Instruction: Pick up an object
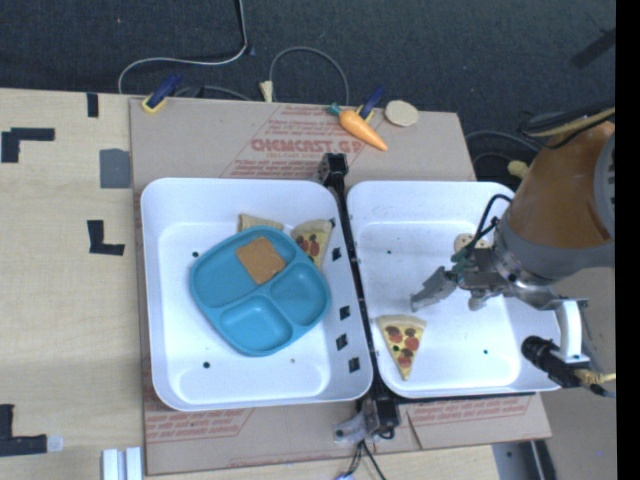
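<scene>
Gripper [428,296] hovers in the right bin [500,196], fingers apparently spread with nothing between them, just above the pizza slice [402,341] near the front wall; approach step, so next move calls for dropping over the slice and closing.

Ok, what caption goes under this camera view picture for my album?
Robot end effector hovers in the right bin above a pizza slice; blue tray sits in the left bin.
</scene>
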{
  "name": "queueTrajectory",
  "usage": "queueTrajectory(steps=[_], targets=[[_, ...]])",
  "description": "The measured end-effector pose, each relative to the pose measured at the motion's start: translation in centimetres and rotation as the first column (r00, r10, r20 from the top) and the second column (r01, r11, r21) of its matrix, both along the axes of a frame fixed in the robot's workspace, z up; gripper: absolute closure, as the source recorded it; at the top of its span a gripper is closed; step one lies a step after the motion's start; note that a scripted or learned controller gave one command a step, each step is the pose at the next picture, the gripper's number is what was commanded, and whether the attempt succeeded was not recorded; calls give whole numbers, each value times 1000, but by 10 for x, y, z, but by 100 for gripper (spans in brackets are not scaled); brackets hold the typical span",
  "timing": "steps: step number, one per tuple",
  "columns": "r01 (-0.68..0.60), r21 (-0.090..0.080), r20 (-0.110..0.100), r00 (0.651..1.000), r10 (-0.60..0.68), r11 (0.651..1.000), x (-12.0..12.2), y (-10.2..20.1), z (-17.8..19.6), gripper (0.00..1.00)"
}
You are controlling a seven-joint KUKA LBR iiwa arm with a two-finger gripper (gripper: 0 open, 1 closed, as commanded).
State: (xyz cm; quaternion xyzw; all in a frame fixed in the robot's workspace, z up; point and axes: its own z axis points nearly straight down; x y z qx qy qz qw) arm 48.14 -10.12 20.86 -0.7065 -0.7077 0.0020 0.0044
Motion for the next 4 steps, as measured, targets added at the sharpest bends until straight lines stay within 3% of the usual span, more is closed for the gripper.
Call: queueTrajectory(steps=[1, 2, 3, 4], targets=[[1, -1, -2, 1000, -1, 1000, 4, 9, -93, 0], [5, -10, 17, 1000, -5, 1000, 65, -83, -44, 0], [-4, -3, 12, 1000, 4, 1000, 80, -37, -12, 0], [1, -2, 2, 1000, -1, 1000, 46, -10, -51, 0]])
